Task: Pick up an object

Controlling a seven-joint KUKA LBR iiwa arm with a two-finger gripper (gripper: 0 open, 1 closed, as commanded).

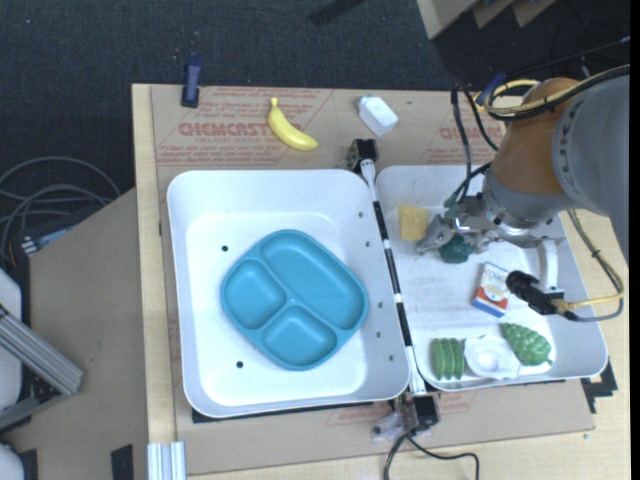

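Far left on the bench [150,298], behind the bins: a yellow banana [290,128], then a small white block [378,115]. In the left bin [190,203], a blue divided plate [292,298]. In the right bin [585,353]: yellow sponge [413,222] at the back left, green pea pod [448,358] at the front. Just right of the sponge, the gripper [447,240] low over a dark green object [457,251], touching or nearly so; open or closed, impossible to tell. Further right, a red-and-white carton [491,292] and a leafy green piece [527,342].
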